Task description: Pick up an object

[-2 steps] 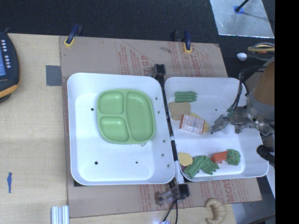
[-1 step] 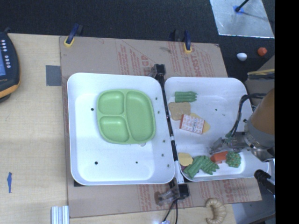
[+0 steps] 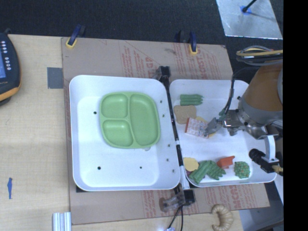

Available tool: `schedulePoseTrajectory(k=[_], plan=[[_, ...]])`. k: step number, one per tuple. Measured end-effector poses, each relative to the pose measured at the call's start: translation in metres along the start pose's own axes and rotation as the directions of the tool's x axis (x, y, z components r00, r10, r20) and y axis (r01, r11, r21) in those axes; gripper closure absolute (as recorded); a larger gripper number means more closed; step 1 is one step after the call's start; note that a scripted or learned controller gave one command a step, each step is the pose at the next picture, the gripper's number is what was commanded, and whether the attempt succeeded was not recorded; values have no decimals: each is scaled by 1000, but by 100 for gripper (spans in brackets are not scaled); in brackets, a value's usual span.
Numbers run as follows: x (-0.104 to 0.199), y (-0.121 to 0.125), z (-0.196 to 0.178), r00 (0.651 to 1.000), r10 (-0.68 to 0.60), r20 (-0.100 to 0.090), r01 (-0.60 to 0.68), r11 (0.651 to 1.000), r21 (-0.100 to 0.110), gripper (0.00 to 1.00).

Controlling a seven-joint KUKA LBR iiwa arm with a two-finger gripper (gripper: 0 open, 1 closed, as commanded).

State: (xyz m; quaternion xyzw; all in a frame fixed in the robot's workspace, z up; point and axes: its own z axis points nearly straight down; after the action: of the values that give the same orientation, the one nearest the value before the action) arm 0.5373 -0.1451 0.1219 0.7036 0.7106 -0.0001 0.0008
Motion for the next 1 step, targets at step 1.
schedulePoseTrajectory(k=[1], plan=[[8, 37, 27, 1000, 2, -2, -2, 1000, 3, 0]])
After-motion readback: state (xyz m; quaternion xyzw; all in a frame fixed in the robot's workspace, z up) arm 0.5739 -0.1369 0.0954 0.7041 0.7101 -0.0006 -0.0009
